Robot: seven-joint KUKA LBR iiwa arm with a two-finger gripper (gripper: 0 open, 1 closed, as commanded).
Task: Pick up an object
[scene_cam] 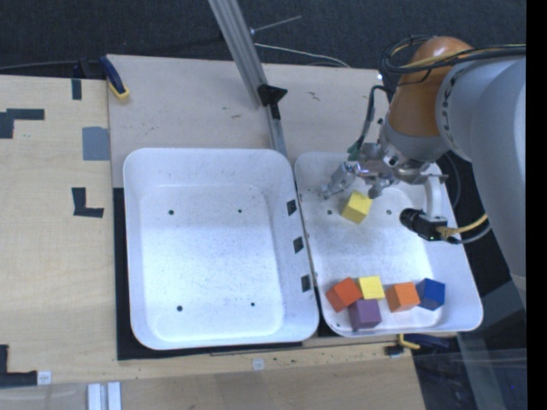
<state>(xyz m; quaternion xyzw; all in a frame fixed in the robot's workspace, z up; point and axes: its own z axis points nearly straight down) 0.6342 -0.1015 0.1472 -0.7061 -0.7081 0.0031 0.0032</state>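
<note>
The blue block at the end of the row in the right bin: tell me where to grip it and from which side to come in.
Probably best taken from straight above, fingers closing on the blue block's near and far faces. An orange block sits close against its left side and the right bin's wall is close on its right, so those sides leave little room for fingers.

White speckled bins (214,165) hold yellow (356,207), orange (344,293), purple (366,313) and blue (432,293) blocks.
</note>
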